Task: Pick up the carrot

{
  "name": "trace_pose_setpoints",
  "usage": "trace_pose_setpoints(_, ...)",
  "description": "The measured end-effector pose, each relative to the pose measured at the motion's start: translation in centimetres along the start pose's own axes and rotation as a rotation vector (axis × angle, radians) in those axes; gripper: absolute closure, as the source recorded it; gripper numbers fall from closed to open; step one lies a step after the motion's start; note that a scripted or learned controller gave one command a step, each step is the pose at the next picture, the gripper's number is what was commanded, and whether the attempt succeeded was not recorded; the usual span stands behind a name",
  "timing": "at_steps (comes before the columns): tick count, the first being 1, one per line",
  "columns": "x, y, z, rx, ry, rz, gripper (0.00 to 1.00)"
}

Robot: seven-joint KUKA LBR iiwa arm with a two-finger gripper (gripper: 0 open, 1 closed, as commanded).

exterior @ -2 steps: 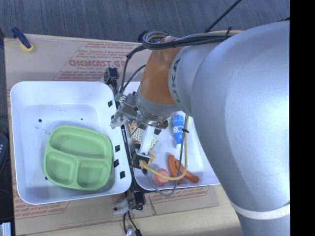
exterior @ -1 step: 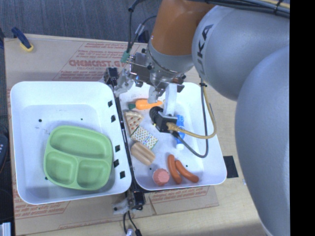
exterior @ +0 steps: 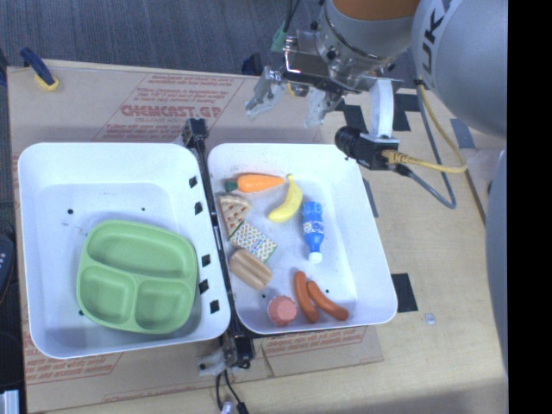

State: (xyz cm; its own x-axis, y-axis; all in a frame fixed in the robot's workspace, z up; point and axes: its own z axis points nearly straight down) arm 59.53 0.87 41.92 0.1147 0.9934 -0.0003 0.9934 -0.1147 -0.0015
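Above the right bin's [exterior: 366, 198] far rim, open pincer [exterior: 289, 102], empty

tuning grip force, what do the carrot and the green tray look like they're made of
Carrot: likely moulded toy plastic, smooth and even orange with a soft sheen, green stub at one end. Green tray: likely hard plastic, one flat pale green, rounded moulded compartments, matte to slightly glossy. Neither material is certain from looks alone.

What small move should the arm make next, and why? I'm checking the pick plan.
Probably bring the gripper down toward the camera and lower it over the carrot: its open fingers hang above the right bin's far rim, holding nothing, while the carrot lies beside the banana.
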Motion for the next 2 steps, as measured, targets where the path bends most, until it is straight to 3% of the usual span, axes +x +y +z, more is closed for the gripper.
trace_pose_setpoints(1,-0.1,0.4,16.2,0.005,0.0,0.017,0.0)
trace_pose_setpoints(2,-5.5,4.6,22.9,0.005,-0.001,0.039,0.0)
